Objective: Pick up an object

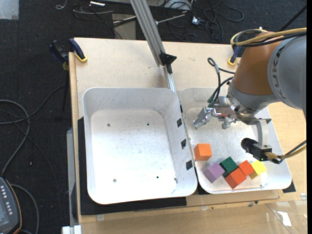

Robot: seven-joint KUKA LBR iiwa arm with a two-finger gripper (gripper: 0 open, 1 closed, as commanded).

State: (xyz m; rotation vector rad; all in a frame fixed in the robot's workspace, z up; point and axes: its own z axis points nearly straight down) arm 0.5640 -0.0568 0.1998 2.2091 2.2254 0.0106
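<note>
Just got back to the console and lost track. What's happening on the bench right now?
The arm reaches in from the right, and its gripper hangs over the right bin, near its upper part. Its fingers are spread, with nothing between them. The blocks all lie in that bin's lower part: an orange block a little apart, then a purple block, a green block, a red block and a yellow block clustered together. Nothing is picked up yet.

A robotics lab: a plywood bench [122, 62] clamped at its far left corner, two white bins [97, 101], loose cables [204, 9] across dark carpet beyond, and an aluminium camera strut [146, 23].
</note>
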